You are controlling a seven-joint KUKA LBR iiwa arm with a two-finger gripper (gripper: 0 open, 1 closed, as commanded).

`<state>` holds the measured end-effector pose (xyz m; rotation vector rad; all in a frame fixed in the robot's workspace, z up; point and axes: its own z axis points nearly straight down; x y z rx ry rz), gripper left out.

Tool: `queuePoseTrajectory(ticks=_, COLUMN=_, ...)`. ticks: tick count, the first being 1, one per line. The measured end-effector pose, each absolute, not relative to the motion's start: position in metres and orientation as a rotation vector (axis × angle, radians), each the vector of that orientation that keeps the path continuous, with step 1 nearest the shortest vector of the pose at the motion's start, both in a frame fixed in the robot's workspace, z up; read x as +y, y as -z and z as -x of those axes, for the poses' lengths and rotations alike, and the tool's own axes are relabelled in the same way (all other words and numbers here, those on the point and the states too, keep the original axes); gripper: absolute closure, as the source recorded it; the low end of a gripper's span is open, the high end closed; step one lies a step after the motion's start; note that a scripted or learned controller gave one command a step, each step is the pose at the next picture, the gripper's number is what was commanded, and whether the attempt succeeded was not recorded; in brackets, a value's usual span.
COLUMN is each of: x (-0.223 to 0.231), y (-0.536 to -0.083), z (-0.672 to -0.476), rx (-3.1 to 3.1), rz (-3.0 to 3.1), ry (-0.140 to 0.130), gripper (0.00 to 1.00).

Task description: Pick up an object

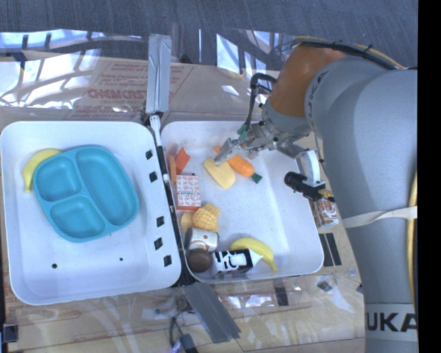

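Gripper [231, 150], finger state cannot be told, sits just above light, rigid, slippery-looking toy carrot [242, 166]; grasp mid-body.

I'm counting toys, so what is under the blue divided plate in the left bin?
A yellow banana pokes out from beneath the blue divided plate; its other end is covered. Anything else underneath is hidden.

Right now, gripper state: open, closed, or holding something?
Gripper: cannot be told; it sits low in the right bin over the carrot.
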<state>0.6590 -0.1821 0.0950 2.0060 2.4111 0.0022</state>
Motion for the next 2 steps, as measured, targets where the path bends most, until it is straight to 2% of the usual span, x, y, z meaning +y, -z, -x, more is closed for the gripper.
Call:
queuePoseTrajectory(ticks=1, x=-0.180, y=-0.107, z=-0.660, rx=2.418, rz=-1.998, ry=-0.003, gripper=1.00)
queuePoseTrajectory(ticks=2, x=-0.155, y=-0.195, z=-0.587, rx=2.543, rz=-1.838, ry=-0.003, gripper=1.00)
